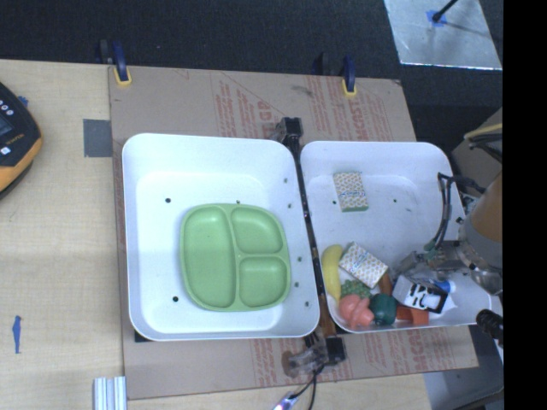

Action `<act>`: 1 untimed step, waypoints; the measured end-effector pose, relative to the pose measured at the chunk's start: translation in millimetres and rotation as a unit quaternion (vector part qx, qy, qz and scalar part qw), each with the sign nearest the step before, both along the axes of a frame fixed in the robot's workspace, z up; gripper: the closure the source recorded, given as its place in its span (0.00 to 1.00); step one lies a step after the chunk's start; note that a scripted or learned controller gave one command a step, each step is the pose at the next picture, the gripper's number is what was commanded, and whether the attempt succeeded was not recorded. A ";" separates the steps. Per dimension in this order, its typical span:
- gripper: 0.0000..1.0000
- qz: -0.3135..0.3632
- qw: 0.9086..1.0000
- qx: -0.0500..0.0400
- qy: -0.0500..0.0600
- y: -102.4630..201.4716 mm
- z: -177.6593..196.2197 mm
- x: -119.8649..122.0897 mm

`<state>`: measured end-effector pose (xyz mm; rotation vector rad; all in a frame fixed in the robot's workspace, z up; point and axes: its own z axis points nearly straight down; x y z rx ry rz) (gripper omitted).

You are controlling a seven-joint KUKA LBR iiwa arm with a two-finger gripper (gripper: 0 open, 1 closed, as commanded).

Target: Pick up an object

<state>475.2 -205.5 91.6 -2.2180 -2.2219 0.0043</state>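
Toys crowd the near corner of the right bin point(376, 156): a yellow banana point(332, 267), a patterned packet point(363, 265), a pink piece point(357, 310) and a dark green piece point(384, 308), all touching or just beside one another. My gripper point(425, 293) sits low at that heap's right side, but I cannot tell its opening or whether it grasps anything. Another small packet point(349, 190) lies apart toward the far wall, and a green divided plate point(233, 256) rests in the left bin point(149, 169).
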 end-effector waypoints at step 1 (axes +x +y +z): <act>0.00 0.003 1.000 0.000 0.000 96.1 49.4 82.4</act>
